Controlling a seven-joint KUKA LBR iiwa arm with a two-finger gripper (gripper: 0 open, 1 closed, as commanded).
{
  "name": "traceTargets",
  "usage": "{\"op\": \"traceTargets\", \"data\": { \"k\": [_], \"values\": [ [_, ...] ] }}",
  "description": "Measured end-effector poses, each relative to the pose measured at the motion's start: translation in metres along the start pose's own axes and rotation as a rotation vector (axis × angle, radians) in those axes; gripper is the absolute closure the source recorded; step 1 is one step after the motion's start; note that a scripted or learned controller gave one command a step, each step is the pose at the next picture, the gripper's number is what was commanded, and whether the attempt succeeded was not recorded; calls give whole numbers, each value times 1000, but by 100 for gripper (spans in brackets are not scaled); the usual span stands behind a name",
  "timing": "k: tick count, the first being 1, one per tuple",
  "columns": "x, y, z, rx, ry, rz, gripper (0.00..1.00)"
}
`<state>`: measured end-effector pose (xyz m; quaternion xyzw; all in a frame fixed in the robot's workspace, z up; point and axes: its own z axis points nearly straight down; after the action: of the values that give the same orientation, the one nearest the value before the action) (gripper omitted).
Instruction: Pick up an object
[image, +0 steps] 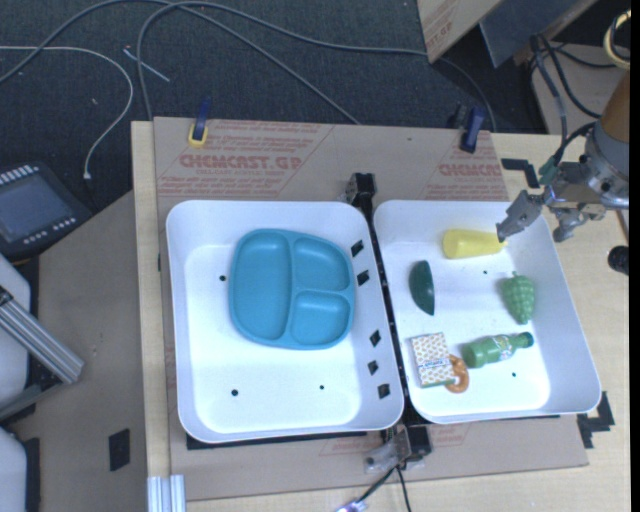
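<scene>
The right bin (570, 330) holds several small items: a yellow block (470, 243), a dark green pepper-like piece (423, 287), a green grape bunch (518, 297), a green bottle (495, 349) lying on its side, a patterned small box (431, 358) and an orange hook (458, 379). My gripper (540, 222) hovers over the bin's far right corner, just right of the yellow block. Its two fingers are spread open with nothing between them. The left fingertip (512, 224) is close to the yellow block's right end.
The left bin (200, 350) holds a blue divided plate (292, 288). A row of black clips runs along the divider between the bins (372, 300). Cables and a cardboard box lie beyond the bench's far edge.
</scene>
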<state>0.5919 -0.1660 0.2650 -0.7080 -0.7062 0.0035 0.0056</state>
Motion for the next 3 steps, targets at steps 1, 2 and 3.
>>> {"op": "traceTargets", "data": {
  "k": [1, 2, 3],
  "values": [
    [0, 2, -7, -13, -3, -3, 0],
    [-4, 0, 54, -7, -1, -1, 0],
    [-7, 0, 118, -5, 0, -2, 0]
  ]
}}
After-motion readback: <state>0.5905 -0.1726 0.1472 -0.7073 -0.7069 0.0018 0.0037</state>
